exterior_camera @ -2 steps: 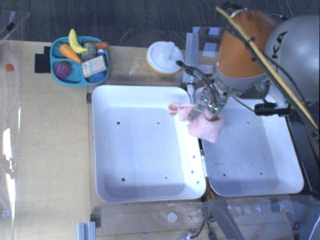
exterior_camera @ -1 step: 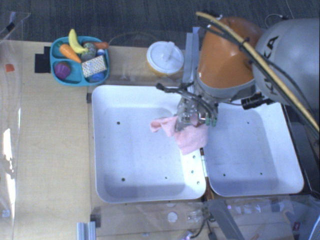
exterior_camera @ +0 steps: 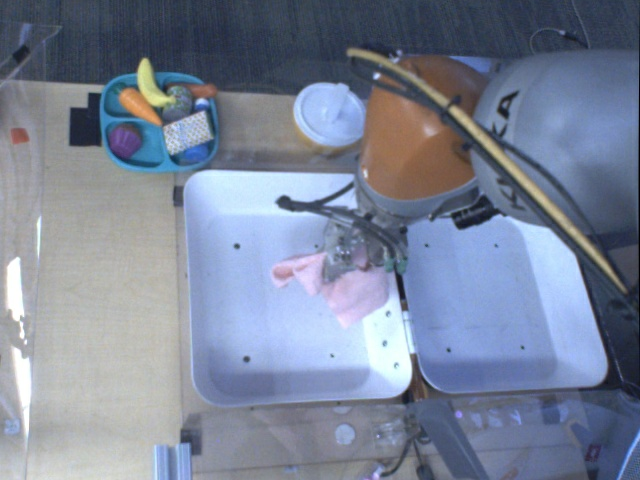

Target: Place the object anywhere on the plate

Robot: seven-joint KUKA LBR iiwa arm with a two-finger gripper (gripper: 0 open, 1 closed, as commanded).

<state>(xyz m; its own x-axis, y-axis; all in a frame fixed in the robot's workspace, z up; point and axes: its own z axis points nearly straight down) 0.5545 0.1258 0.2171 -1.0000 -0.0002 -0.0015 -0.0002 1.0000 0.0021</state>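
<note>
Cloth (exterior_camera: pixel 340 283), pink and crumpled, lies in the left bin (exterior_camera: pixel 240 358), toward that bin's right wall, with one lobe trailing leftward and a broader fold spread toward the near side. My gripper (exterior_camera: pixel 350 253) hangs directly over the cloth's upper edge, at or just above the fabric; whether it is released, clenched or already pinching the cloth I cannot tell, since the wrist and its orange band (exterior_camera: pixel 415 138) crowd the view from above. The right bin (exterior_camera: pixel 500 298) sits just beside, its floor bare. A blue plate (exterior_camera: pixel 110 118), divided into compartments and already carrying toy food, rests on the bench well apart from the cloth, beyond the left bin's far left corner; a white lidded cup (exterior_camera: pixel 328 116) stands near the far edge between plate and arm. Step in hand, as I judge it: securing the cloth. To do it well I should descend onto the thickest bunched part rather than a thin trailing edge, close fully, lift straight up until the whole cloth clears the bin wall, and only then travel toward the plate, keeping the dangling fabric away from the cup.
</note>
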